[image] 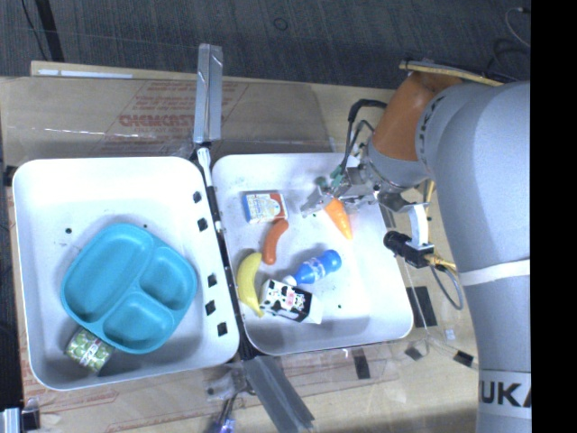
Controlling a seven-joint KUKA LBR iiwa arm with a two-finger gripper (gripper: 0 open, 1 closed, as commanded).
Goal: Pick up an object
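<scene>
My gripper (339,193) hangs over the upper right part of the right bin (383,318). An orange carrot (340,218) lies slanted right beneath it, its upper end at the gripper's tip; whether it is gripped is unclear. Further left in the same bin lie a small blue and orange carton (264,206), an orange-red sausage (275,239), a yellow banana (248,282), a blue bottle (318,266) and a black and white carton (288,300).
The left bin (54,188) holds a blue divided plate (129,287) and a small green patterned object (88,350) at its front corner. A metal divider post (208,97) rises between the bins. The grey arm (469,224) covers the right side.
</scene>
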